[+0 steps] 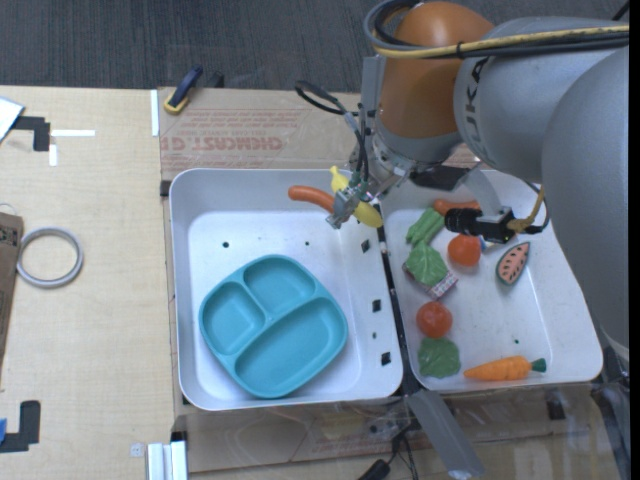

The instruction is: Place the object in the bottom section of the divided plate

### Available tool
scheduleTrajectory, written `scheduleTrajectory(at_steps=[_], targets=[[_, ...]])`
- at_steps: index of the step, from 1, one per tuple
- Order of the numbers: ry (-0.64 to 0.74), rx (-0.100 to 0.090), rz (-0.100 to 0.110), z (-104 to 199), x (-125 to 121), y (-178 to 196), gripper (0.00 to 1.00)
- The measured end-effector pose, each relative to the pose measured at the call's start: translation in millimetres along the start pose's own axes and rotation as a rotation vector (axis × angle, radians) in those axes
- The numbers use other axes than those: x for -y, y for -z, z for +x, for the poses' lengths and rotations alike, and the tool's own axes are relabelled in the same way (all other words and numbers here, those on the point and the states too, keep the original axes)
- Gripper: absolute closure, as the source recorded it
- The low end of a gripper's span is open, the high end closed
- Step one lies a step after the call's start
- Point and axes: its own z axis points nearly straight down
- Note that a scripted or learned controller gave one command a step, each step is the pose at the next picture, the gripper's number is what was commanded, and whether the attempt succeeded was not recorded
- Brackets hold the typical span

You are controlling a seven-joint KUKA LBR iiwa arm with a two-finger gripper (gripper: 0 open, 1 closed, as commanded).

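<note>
The grey arm, with its orange band, was seen reaching in from the right, and its end effector was held above the divide between the two white bins, near their far edge. A small yellow object was seen at the end effector's tip, with a bit of yellow on either side of the dark metal; whether it was truly clamped between the fingers could not be told, nor could its long axis or heading be made out, since most of it was covered. The left bin was seen to carry the blue divided plate, laid at a slant with its large section toward the near right and its two small sections toward the far left; nothing was seen resting in the plate. An orange sausage-like piece was seen lying near the left bin's far wall, just beside the end effector. The right bin was seen to hold toy foods: green leafy pieces, two red tomatoes, a watermelon slice and a carrot by the near wall. The light wooden bench was seen to bear a roll of tape at the left, and a cardboard sheet was laid behind the bins.
</note>
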Motion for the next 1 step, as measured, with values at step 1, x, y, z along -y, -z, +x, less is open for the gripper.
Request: scheduleTrajectory(at_steps=[1], targets=[[0.388,0.001,-0.001,51.5,-27.9,-17.7,1.00]])
